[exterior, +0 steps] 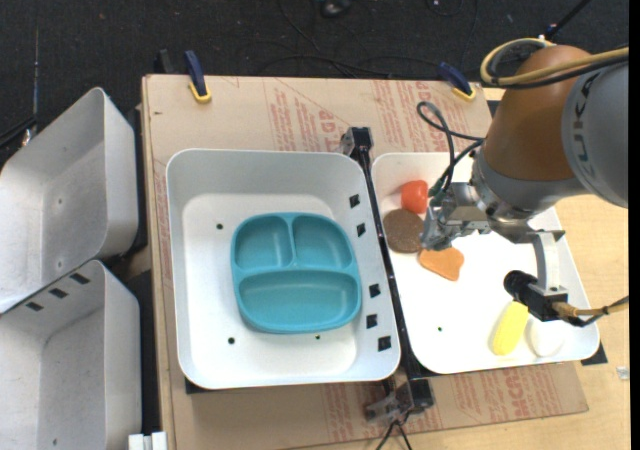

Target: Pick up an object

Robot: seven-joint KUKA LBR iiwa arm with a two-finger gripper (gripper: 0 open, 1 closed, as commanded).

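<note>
In the bin on the view's right (478,290), toward its upper left part, I see a small orange wedge (443,264) lying flat on the white floor. The gripper (437,234) sits just above it on my screen, its tip at or very near the wedge's upper edge. I cannot tell whether they touch, and I cannot tell whether the gripper is open or closed, since the wrist housing covers much of it. Nothing shows as lifted or held.

Just left of the gripper lies a brown disc (402,232), close to the bin's left wall, and a red rounded piece (414,195) sits right behind it, near the back corner. Well apart from these, in the near right corner of the same bin, a yellow piece (508,328) lies tilted, with a white rounded piece (547,340) just beside it on the right.

The arm (540,128), grey with its orange band, comes in from the right and hangs over the back half of this bin.

The other bin (200,238) sits alongside, wall to wall, and holds a blue divided plate (296,271) lying flat near its middle. Both bins rest on a brown board (280,108).
</note>
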